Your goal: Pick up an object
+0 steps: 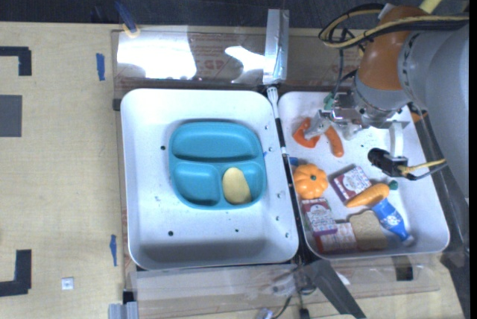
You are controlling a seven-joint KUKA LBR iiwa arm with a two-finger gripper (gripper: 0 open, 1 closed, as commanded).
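Standing side by side on the bench (59, 161): two shallow white bins.

Left bin (141, 161):
- blue divided tray (216, 142), set at the bin's middle.
- yellow oval item (236, 185), lying in the tray's near right compartment.

Right bin (426, 215):
- curved orange-red piece (304, 133), in the far left part of the bin.
- long orange-red piece (337, 144), just beside the curved one, on its right, lying at a slant.
- small orange pumpkin (309, 181), against the left edge, about midway along it.
- maroon packet (350, 182), just right of the pumpkin.
- carrot (368, 195), at a slant across the packet's near right corner.
- blue bottle (390, 220), near the carrot, towards the near right corner.
- brown flat piece (365, 229), along the near edge, beside the bottle.
- red and white packet (320, 219), at the near left corner.

Arm (440, 79): grey, with its orange band (382, 60), reaching in over the right bin's far right corner.

Gripper (333, 118): over the far part of the right bin, right at the two orange-red pieces; contact cannot be made out. Whether it is open or closed cannot be told, and no item is seen held in it.
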